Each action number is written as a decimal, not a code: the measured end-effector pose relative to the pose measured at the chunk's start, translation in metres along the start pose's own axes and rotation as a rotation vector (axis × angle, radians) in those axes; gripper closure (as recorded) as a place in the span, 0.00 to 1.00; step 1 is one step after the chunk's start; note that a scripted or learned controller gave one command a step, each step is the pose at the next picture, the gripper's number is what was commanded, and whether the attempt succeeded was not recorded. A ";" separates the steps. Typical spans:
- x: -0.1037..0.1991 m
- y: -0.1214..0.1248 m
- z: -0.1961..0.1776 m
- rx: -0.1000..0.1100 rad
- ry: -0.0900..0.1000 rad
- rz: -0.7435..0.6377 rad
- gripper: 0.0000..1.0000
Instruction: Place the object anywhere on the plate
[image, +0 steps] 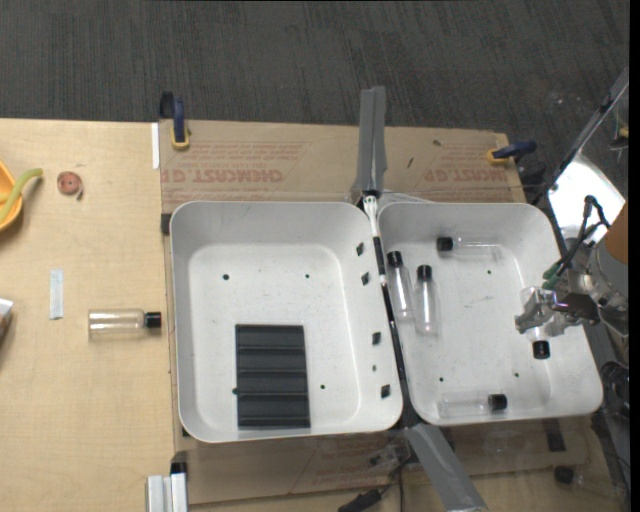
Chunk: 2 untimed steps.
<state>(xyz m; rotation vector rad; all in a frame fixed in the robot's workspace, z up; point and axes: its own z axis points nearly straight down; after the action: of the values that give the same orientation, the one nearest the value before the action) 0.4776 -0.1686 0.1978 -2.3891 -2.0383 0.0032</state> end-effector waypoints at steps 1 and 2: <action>0.000 0.000 0.000 0.000 0.000 0.000 0.00; -0.007 0.110 -0.019 -0.001 -0.002 -0.166 0.00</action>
<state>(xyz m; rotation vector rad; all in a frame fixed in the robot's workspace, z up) 0.5853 -0.1929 0.2162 -2.2132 -2.2302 0.0041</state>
